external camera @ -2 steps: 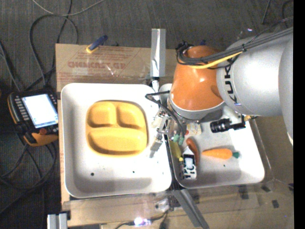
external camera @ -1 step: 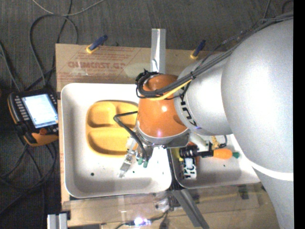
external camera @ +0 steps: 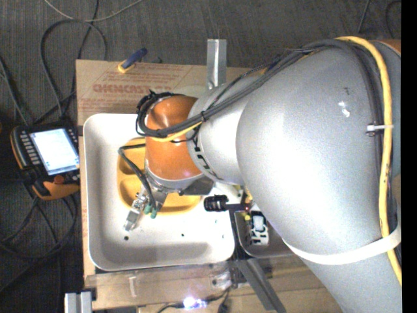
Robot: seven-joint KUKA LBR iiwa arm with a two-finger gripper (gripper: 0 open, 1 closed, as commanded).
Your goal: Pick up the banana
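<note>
One yellow form, taken here to be the banana (external camera: 126, 175), lay in the left bin (external camera: 92, 194), and you should have read the scene from it. Most of it sat under the orange band (external camera: 168, 142) of the arm (external camera: 306, 149), so that two parts alone showed: a strip along the band's left side and a strip below it, running toward the bin's middle.

The end effector (external camera: 135, 215) hung over the white floor of the same bin, off the yellow form's lower-left corner and just beside its edge. From the tip, then, the banana lay up and to the right in the camera view, back under the wrist. By this reading the tip had reached past the fruit rather than over it.

The long axis could not be fixed with confidence. The two visible strips suggested a curve bending round the wrist, yet the middle was hidden.

You could not tell whether the end effector was released or clenched; it was too small and cluttered with cable. Nothing yellow showed at its tip, so no grasp could be claimed.

In judgement, the coming move turned on drawing the tip back toward the upper right before any descent.
</note>
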